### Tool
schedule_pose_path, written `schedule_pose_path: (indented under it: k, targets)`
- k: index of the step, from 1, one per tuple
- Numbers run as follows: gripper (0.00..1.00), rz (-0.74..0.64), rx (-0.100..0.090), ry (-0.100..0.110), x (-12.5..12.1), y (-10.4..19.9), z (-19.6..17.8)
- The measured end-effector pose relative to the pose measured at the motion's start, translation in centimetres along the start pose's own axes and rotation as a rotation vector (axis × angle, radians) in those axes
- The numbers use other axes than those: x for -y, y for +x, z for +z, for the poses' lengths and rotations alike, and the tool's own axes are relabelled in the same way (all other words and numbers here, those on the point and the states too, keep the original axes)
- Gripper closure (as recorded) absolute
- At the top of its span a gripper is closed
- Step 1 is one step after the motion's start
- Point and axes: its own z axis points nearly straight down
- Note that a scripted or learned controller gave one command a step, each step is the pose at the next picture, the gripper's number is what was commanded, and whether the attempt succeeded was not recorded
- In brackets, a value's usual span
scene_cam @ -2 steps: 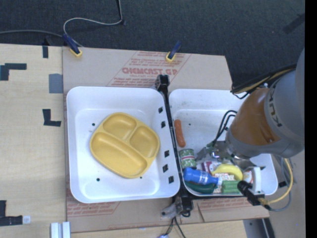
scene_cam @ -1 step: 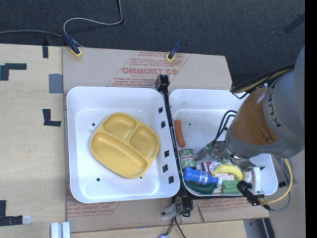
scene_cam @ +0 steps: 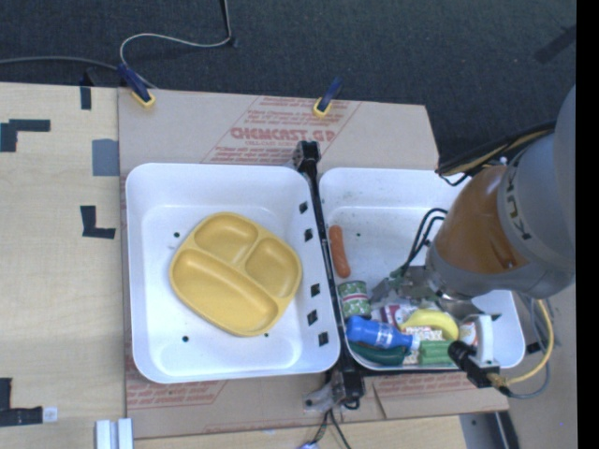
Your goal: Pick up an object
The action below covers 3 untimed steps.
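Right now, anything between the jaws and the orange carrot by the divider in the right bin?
Nothing visible. The gripper sits over the clutter at the near end of the right bin; the carrot lies alone on bare floor beside the divider, with the green can nearer the camera.

I count two shallow white bins side by side on my tabletop, a left bin (scene_cam: 150, 279) and a right bin (scene_cam: 374, 190). The left one holds one yellow divided tray (scene_cam: 236, 272) with three compartments, while the right one holds one orange hot dog (scene_cam: 339, 252), one small green-labelled can (scene_cam: 354, 299), one blue bottle (scene_cam: 377, 331), one yellow banana (scene_cam: 432, 323), one dark green item (scene_cam: 382, 353) under the bottle and one green box (scene_cam: 432, 352), though the pile there is crowded. On the cardboard's far edge I see two yellow-and-blue clamps (scene_cam: 137, 87) (scene_cam: 328, 100).
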Motion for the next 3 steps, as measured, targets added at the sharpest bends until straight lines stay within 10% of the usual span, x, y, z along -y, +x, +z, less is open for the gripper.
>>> schedule_pose_path:
  k: [1,2,3]
  targets:
    - [1.00,-0.006,-0.011,0.004,-0.1,0.5,-1.0]
    - [0.00,0.000,-0.001,0.000,-0.1,0.0,-1.1]
    - [1.00,-0.002,-0.003,0.001,-0.2,0.1,-2.0]
